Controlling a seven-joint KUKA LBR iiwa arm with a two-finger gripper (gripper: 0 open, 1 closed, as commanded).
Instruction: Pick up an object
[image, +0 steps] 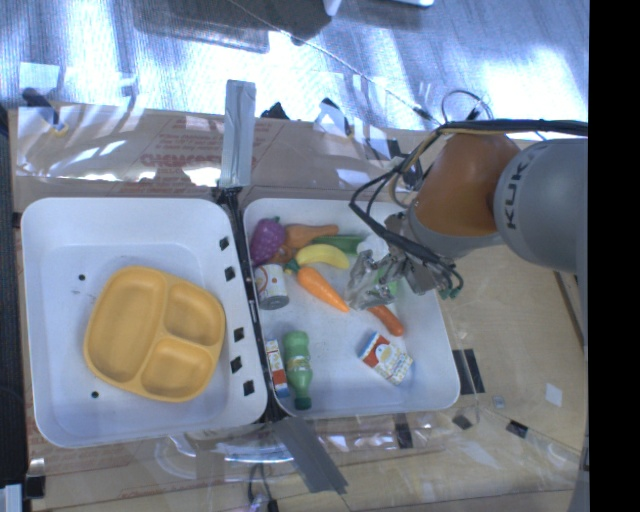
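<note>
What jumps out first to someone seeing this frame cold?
Likely the grey KUKA arm with its orange band, reaching in from the right with its metal two-finger gripper low over the right white bin. Under it sits a bright clutter of toy food: a yellow plastic banana, an orange carrot, a purple grape bunch. In the left white bin lies a yellow three-compartment plate.
</note>
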